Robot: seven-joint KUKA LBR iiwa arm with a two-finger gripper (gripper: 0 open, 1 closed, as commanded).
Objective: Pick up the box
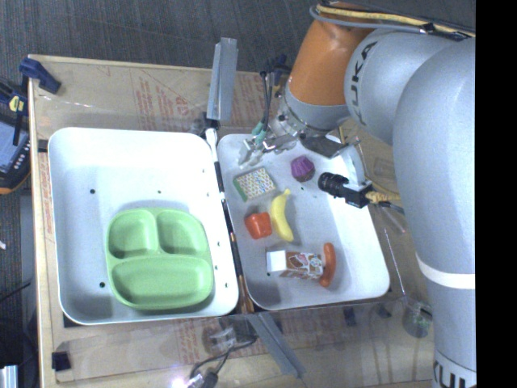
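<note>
Reaches in from the right, grey arm bent low, orange band above the wrist, hand pointing down-left.

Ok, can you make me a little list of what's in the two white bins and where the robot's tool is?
left bin: a green tray with three sections
right bin: a patterned box, a purple toy, a banana, a small red-orange block, a carton, an orange-red sausage-shaped toy
tool: at the far left corner of the right bin, just above the patterned box
held by the tool: nothing seen between its fingers
arm: reaching in from the right
</note>
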